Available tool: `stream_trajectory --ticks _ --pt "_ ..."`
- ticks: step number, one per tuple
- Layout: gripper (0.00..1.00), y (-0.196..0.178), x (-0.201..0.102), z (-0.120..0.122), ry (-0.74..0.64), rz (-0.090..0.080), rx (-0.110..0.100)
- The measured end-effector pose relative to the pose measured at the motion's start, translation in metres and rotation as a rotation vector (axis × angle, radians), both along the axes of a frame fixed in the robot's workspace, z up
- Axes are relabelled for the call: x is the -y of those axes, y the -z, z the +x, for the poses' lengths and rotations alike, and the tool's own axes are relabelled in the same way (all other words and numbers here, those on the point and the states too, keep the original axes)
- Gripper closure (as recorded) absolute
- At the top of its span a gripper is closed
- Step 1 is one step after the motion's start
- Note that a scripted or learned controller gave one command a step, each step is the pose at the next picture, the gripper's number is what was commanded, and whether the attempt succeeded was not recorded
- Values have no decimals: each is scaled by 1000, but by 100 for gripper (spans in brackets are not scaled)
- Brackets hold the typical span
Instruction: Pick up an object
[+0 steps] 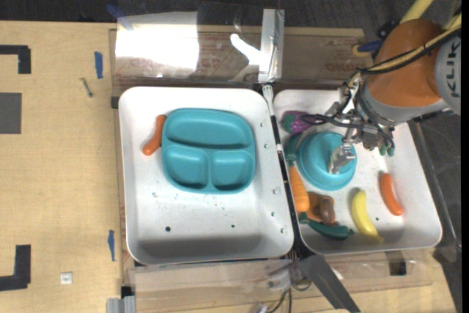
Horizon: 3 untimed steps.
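My gripper [343,155] hangs low over the right side of a teal bowl [319,163] in the right bin [419,225]. Around the bowl lie a purple toy [297,121] at the back left, an orange carrot [298,191] on the left, a brown piece [322,209], a green piece [331,231], a yellow banana [363,213] and an orange sausage [390,194] to the right. Whether anything is held I cannot see from here.
The left bin [139,220] holds a teal divided plate [207,149] and an orange sausage [154,135] beside its left edge. A clear plastic sheet [190,48] lies behind the bins. The arm's orange band [403,70] sits above the right bin's back edge.
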State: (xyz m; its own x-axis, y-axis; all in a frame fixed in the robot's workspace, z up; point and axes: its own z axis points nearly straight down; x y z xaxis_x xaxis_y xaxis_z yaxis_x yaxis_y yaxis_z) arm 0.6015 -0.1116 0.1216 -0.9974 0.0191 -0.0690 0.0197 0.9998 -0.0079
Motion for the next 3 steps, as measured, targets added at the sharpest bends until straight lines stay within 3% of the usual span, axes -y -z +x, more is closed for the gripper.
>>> stream_trajectory --ticks 1,3 --pt "0 1 1 -3 7 1 -14" --pt "0 1 1 -3 9 1 -14"
